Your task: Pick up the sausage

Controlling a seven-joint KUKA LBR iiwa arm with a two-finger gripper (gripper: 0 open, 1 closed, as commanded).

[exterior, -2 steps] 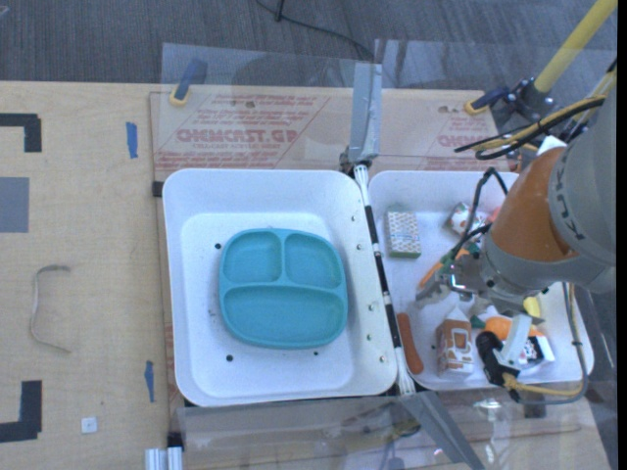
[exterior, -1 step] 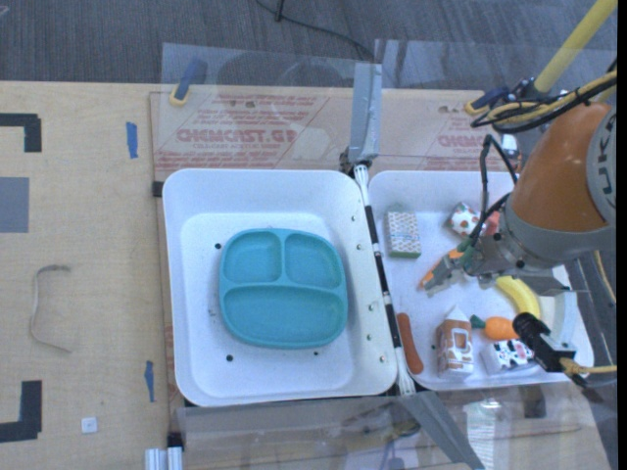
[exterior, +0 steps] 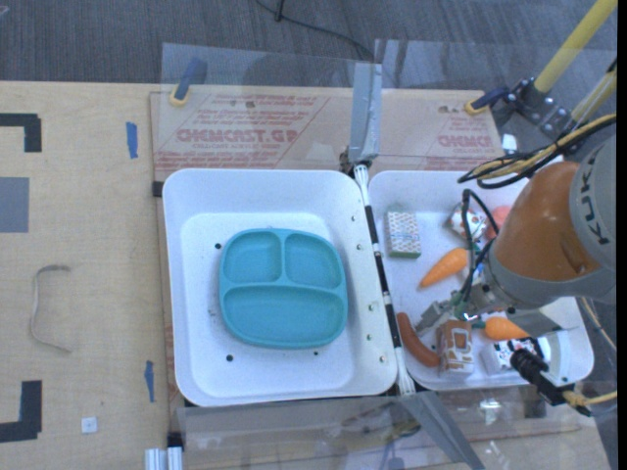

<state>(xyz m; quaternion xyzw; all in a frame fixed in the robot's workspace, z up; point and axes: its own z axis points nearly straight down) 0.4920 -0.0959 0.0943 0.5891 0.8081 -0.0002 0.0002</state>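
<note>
The sausage [exterior: 416,341] is lying at a slant in the right bin [exterior: 431,186], down in the front-left corner, pretty much against the wall shared with the left bin [exterior: 186,262]. Just beside it sits a small brown-and-white packet [exterior: 456,348]. The tool [exterior: 456,311] hangs right above that packet, apart from the sausage; can't tell its state. Further back are a carrot [exterior: 444,266] and a patterned box [exterior: 404,234]. A teal divided plate [exterior: 283,288] sits in the left bin.
</note>
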